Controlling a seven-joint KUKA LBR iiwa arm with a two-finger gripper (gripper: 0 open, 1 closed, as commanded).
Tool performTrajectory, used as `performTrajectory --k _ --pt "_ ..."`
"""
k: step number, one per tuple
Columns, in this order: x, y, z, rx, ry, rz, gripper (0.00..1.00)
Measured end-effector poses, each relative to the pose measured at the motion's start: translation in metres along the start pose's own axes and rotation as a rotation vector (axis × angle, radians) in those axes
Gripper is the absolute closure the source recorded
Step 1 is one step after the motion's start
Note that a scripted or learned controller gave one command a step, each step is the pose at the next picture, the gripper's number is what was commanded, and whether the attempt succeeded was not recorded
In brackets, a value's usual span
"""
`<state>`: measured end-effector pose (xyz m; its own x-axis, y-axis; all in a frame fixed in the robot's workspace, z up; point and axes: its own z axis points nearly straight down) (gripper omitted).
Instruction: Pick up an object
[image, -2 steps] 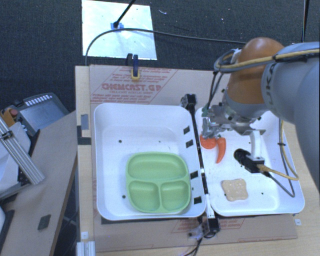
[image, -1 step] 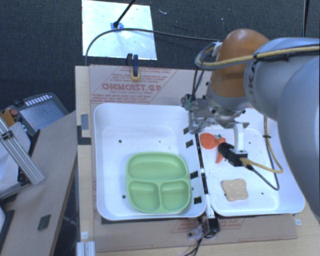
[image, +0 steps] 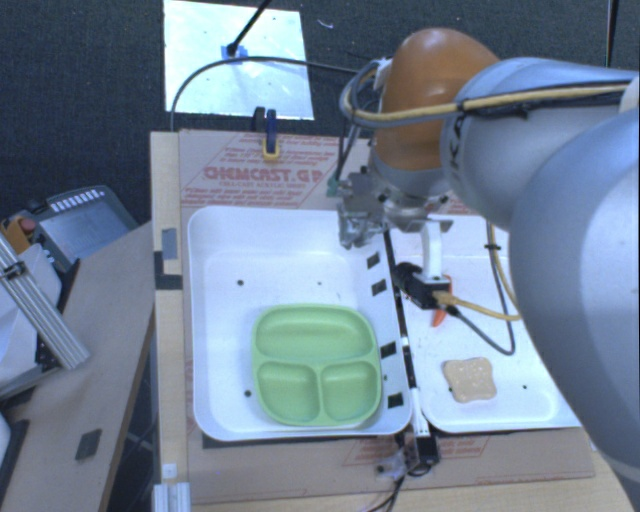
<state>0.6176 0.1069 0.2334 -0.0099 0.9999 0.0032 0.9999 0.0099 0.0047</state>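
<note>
Toast (image: 469, 379) lies flat in right bin (image: 520, 410), near front. Looks light, stiff, thin: pinch across edges. Green plate (image: 318, 364) in left bin (image: 215, 290) is bulkier, slick; take by rim. Gripper (image: 385, 222) hangs over divider; whether fingers spread, can't tell.

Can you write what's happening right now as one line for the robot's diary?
gripper: above divider at back | green tray: left bin | toast piece: right bin, untouched | nothing held

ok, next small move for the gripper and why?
Probably shift it toward the camera, over the tan toast piece. The gripper hangs at the far end of the divider between the bins, nothing visibly under it; the toast lies alone in the right bin, an easier pick than the green plate.
</note>
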Motion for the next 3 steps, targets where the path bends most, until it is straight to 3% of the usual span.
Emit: performTrajectory --k 2,3 --pt "0.0007 0.0083 0.0156 0.003 -0.004 0.004 1.0" --pt "0.0007 0.0082 0.0156 0.003 -0.004 0.004 0.0"
